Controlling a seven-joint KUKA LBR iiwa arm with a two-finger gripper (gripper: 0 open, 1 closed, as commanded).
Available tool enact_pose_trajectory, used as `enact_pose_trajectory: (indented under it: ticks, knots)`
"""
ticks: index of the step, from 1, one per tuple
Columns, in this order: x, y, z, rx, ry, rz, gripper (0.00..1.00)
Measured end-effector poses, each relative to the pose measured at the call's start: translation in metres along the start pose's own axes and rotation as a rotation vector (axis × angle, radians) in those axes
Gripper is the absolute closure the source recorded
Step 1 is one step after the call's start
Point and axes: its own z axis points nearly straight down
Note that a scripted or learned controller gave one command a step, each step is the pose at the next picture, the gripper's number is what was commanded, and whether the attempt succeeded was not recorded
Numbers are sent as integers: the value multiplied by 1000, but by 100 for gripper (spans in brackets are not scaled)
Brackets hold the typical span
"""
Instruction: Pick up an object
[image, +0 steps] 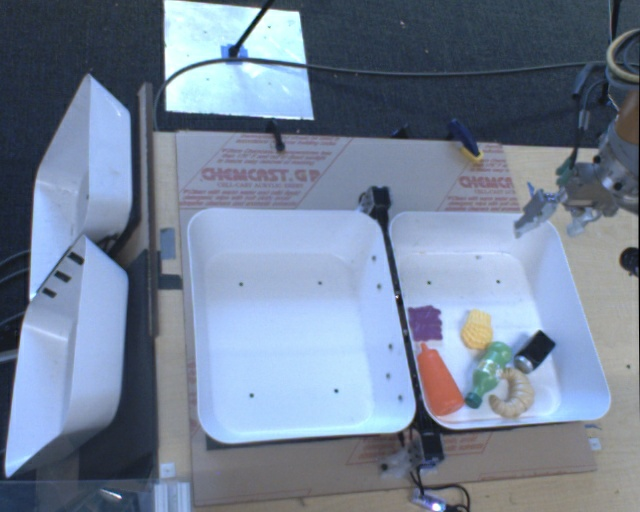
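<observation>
light: even, bright | glare: foil sheet (238, 58) | shadows: faint | focus: slightly soft

Both white bins, the left bin (290, 330) and the right bin (495, 270), look like smooth moulded plastic with a soft sheen, and they sit on a matt brown board (330, 170) printed in red, itself lying on a pale wooden-looking counter (170, 400). The orange carrot (438, 380), yellow corn (478, 328) and green bottle (488, 372) seem glossy plastic, the purple piece (425, 322) matt. A dull, brushed metal sheet (238, 60) lies on dark, rough carpet-like flooring (60, 40).
</observation>
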Motion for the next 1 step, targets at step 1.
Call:
enact_pose_trajectory:
  ticks: [1]
  knots:
    - [3,-98,72,7,2,3,0]
